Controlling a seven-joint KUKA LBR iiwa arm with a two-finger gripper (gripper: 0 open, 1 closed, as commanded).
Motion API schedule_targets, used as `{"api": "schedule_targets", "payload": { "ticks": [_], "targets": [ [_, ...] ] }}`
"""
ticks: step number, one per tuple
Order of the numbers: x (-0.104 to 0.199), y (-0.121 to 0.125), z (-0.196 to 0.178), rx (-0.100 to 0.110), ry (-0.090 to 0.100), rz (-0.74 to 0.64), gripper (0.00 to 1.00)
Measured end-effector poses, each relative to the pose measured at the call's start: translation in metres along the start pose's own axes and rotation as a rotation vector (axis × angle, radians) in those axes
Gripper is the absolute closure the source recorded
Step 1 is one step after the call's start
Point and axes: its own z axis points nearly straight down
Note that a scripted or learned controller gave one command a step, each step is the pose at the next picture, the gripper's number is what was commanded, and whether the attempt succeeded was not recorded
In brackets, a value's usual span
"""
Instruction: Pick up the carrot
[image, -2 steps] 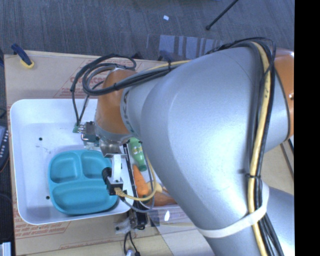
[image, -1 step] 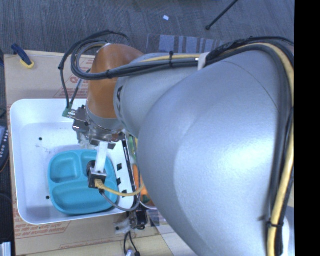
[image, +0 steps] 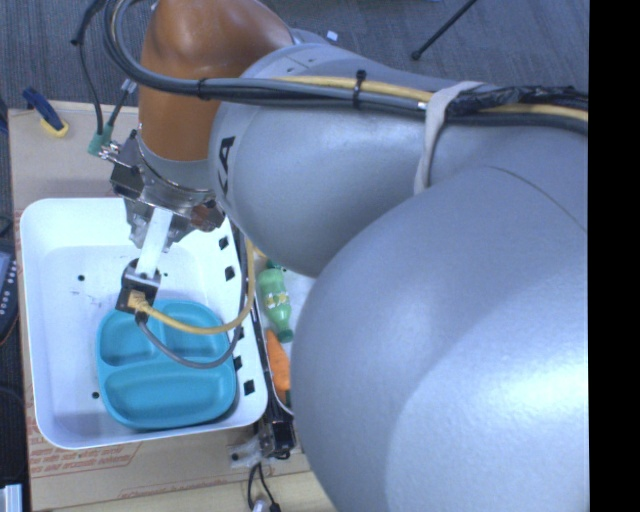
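Note:
The carrot (image: 279, 366) is a small orange piece lying in the right bin, close to its left wall. The arm's big grey body covers most of that bin and part of the carrot. My gripper (image: 163, 214) hangs over the left bin (image: 50, 300), near its back, above the far edge of a blue divided tray (image: 165, 370). It is well to the left of the carrot, with the wall between the bins in between. Nothing is seen held in it.
A green bottle-like thing (image: 275, 303) lies just behind the carrot in the right bin. The blue tray fills the front half of the left bin. A yellow-and-blue tool (image: 45, 112) lies on the bench at the back left.

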Motion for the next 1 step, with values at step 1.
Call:
{"api": "schedule_targets", "payload": {
  "ticks": [1],
  "targets": [
    [-0.0245,0.0661,-0.1136,-0.004,0.001,0.152,1.0]
  ]
}}
